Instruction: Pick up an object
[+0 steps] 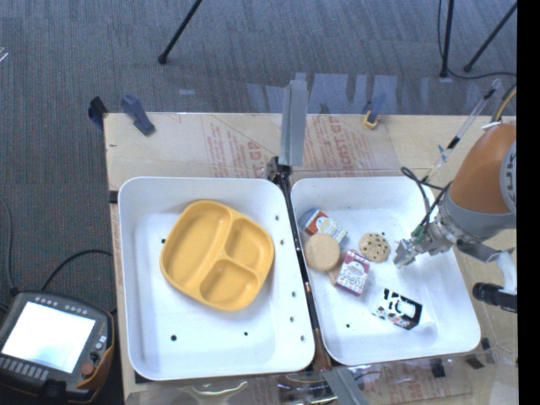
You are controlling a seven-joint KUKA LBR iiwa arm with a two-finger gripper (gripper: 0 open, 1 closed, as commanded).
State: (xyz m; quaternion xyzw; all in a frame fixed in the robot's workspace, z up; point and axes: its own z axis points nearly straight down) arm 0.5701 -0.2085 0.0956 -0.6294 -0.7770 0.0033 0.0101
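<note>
Pendant (52, 342) with a lit screen lies on the carpet past the bench's front left corner. Blue clamp (137, 113) grips the bench's rear left edge. On the bench, the left bin (139, 327) carries one thing: a yellow tray (218, 254) with three compartments, set a little toward the bin's rear and near its middle.

A grey post (294, 125) stands upright at the rear where the two bins meet.

The right bin (460, 327) bears five things. A red-and-white carton (321, 224) lies near the bin's left edge, toward the rear. Just in front of it, touching it, sits a round tan cracker (322, 252). A pink packet (353, 272) lies beside the cracker on its right, touching or nearly so. A cookie (374, 246) with dark chips rests near the bin's middle, just behind the packet and apart from it. A black-and-white pouch (398, 308) lies toward the bin's front right, well apart from the rest.

The gripper (406, 254) hangs low over the bin's right half, just right of the cookie, with nothing between its fingers; how wide they stand I cannot tell. The arm (477, 184) rises behind it across the bin's right edge.
</note>
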